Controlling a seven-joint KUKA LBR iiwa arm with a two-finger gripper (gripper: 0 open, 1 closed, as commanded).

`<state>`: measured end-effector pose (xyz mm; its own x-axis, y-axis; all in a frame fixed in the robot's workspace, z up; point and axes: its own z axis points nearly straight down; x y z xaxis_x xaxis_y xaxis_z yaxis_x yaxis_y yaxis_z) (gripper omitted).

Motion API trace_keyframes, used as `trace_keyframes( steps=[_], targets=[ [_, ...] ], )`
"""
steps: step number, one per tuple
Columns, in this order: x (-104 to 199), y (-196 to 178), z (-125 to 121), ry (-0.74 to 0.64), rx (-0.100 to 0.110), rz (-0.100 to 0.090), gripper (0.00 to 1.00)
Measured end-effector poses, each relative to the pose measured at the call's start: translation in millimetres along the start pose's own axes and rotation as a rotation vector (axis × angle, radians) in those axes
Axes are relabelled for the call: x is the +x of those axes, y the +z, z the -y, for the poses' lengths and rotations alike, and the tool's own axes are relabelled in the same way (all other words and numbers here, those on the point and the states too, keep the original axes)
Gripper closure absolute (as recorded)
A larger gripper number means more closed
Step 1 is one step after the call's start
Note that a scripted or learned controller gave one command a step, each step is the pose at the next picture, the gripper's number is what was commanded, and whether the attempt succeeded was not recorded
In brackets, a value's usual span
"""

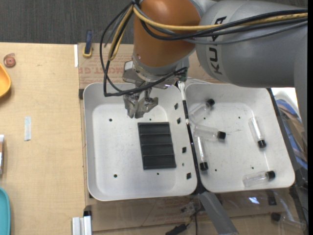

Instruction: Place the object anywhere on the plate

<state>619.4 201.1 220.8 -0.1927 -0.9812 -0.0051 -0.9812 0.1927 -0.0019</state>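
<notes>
A black ribbed plate [157,145] lies flat in the middle of the left white bin [98,146]. Several clear tubes with black caps lie scattered in the right white bin [234,114], among them one tube [201,152] beside the divider and another tube [256,129] towards the right wall. My gripper [141,106] hangs below the orange wrist band over the left bin, just beyond the plate's far edge. I see no tube at the gripper. The arm's bulk hides the back rims of both bins.
Left of the bins lies a wooden bench top [44,131] with a small clear strip [27,129], an orange object [3,82] and a teal object [3,214] at its left edge. Cables loop off the wrist above the left bin's back.
</notes>
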Motion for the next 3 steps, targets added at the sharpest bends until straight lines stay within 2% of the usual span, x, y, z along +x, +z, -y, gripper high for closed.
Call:
trace_keyframes(
  steps=[1,2,3],
  targets=[
    [-17.2,18.4,1.2,-0.019,-0.001,0.000,1.00],
    [-6.5,63.5,-49.5,-0.161,-0.003,-0.001,1.00],
    [-17.9,-17.9,-13.8,-0.489,-0.001,0.001,1.00]
  ],
)
